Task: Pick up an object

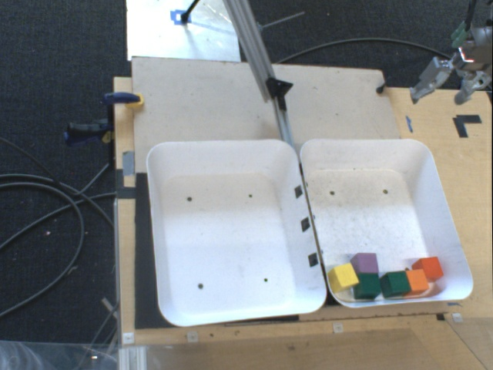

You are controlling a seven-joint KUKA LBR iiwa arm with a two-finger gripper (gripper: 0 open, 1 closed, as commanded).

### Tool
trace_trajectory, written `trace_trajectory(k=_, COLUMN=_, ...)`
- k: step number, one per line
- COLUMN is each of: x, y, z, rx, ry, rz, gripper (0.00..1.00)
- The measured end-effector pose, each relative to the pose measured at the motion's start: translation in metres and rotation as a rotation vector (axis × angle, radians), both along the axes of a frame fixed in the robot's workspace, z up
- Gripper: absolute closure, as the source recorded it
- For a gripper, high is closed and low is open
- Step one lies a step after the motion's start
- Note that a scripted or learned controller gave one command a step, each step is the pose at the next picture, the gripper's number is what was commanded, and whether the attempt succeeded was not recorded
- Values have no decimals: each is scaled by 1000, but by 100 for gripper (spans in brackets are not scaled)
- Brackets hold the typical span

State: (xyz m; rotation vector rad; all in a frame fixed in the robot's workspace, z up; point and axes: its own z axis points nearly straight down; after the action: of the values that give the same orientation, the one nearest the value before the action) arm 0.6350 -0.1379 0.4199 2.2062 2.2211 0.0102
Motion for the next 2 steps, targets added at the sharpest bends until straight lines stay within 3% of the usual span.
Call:
trace_trajectory(k=1, x=-75, y=-65, z=-12, rx=0, ry=12, rz=-14, gripper=0)
trace_trajectory(k=2, x=-71, y=-60, z=0, rx=-1, ry=5, rz=-1, gripper=100)
